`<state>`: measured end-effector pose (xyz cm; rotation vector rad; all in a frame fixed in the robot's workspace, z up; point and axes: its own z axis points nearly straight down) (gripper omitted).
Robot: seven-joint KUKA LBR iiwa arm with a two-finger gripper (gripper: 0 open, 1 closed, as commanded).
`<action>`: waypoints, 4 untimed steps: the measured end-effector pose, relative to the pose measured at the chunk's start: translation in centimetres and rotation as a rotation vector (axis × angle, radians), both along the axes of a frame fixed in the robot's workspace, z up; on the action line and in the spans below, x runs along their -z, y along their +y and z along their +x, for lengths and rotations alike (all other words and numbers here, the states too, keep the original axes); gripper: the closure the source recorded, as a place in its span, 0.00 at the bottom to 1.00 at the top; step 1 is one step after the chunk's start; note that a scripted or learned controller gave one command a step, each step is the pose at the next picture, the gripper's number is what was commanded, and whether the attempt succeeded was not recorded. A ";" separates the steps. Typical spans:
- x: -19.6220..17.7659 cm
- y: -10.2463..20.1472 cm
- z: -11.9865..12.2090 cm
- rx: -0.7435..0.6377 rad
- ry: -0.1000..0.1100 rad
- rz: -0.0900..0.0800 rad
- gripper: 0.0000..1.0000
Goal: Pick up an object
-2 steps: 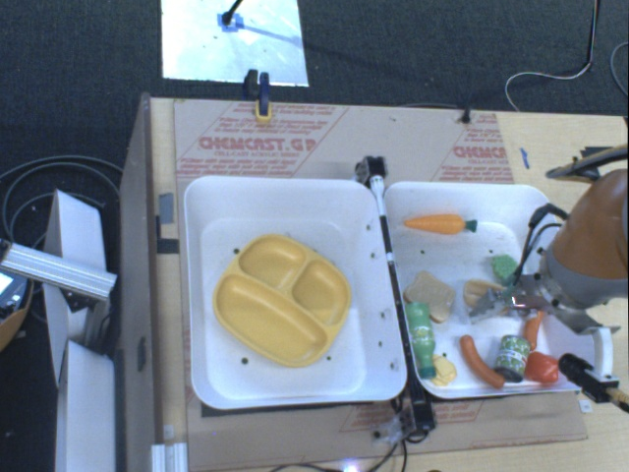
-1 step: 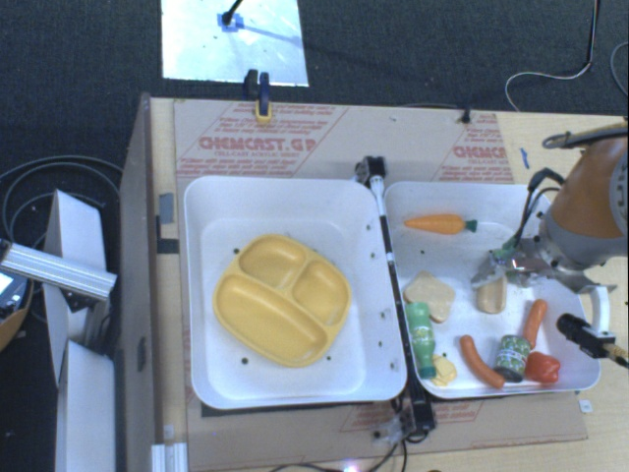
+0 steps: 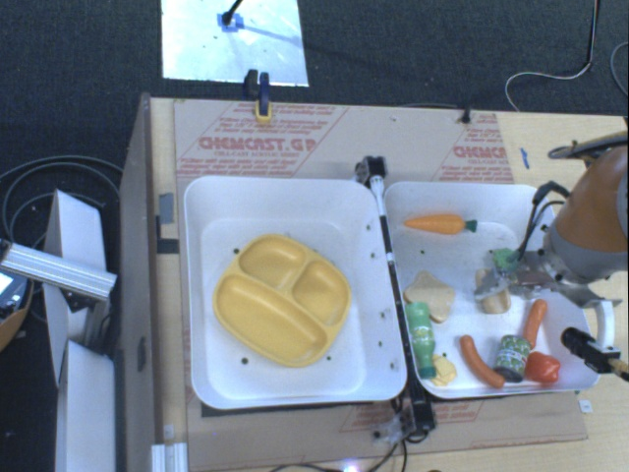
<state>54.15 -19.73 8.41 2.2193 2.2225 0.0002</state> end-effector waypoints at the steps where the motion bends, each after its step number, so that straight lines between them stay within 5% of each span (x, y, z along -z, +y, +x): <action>1: -0.1 0.5 3.1 -0.003 -0.002 0.000 0.00; 2: 0.0 1.6 0.1 0.000 0.000 0.000 0.00; 3: -0.1 -0.9 0.4 0.000 -0.001 -0.001 0.00; 4: -1.1 -0.9 0.5 -0.001 -0.004 -0.001 1.00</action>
